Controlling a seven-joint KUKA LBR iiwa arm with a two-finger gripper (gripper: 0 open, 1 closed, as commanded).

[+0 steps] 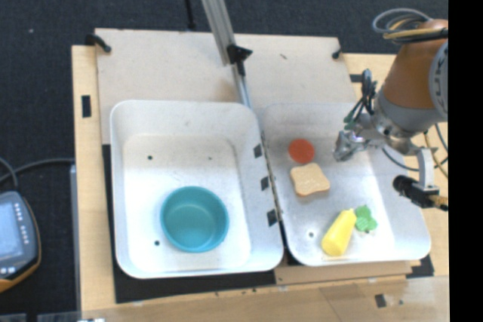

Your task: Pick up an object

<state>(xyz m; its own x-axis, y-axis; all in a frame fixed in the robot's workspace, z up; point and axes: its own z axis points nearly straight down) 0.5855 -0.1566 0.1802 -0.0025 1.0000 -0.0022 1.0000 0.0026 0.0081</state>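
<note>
In the right bin (400,237) lie a red round piece (301,151), a tan bread slice (309,181), a yellow piece (339,232) and a small green piece (366,219) touching it. My gripper (346,147) hangs over the bin's upper right part, to the right of the red piece and apart from it. I see nothing held between its fingers. The arm's orange band (411,79) rises above it at the right edge.
The left bin (136,124) holds a teal bowl (195,218) near its front. A slanted metal pole (215,4) runs from the top down to the gap between the bins. A handheld device (15,234) lies at the far left.
</note>
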